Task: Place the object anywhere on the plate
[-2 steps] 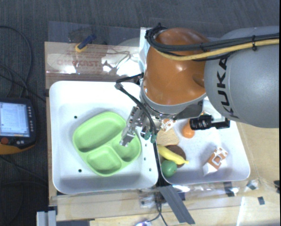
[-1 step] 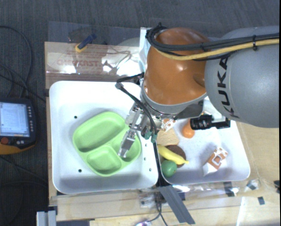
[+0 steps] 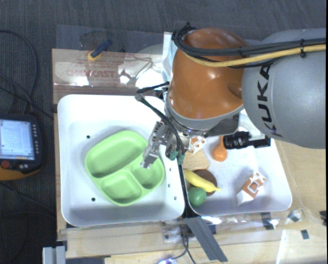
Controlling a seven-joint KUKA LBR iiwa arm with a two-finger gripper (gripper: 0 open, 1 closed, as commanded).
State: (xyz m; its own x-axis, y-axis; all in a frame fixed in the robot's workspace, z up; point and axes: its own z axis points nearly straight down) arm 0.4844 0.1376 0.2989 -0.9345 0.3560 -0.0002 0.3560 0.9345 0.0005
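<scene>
Over the green plate (image 3: 122, 166), right rim, hang the jaws (image 3: 153, 155); can't tell their state or load. You'd grip the banana (image 3: 199, 180) mid-body: light, soft, smooth plastic prob.

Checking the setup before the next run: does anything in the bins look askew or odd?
Nothing looks damaged or spilled. The green plate lies flat in the left bin. In the right bin, the banana rests piled across other toy food near the divider, not flat.

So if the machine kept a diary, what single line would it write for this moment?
gripper: over green plate's right rim | grasp: cannot tell | banana, lime, carton: right bin | placement: not confirmed
</scene>
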